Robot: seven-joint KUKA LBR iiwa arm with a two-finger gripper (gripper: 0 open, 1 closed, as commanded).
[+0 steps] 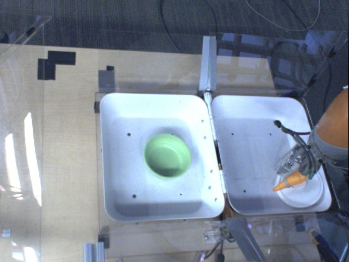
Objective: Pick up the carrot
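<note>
The carrot [288, 182] is small and orange. It lies at a slant in the front right corner of the right bin [251, 146], with its pointed tip toward the left. Its thick end overlaps the rim of a white round plate [301, 196]. My gripper [298, 167] comes down from the right, directly over the carrot's thick end and touching or nearly touching it. The orange band of the arm [334, 125] sits above it at the right edge. Whether the carrot is gripped or just lying under the gripper is unclear.
A green bowl [168, 155] stands in the middle of the left bin [120, 146]. A metal divider [209, 64] runs between the bins at the back. Dark cables [286, 129] trail from the wrist over the right bin's far side.
</note>
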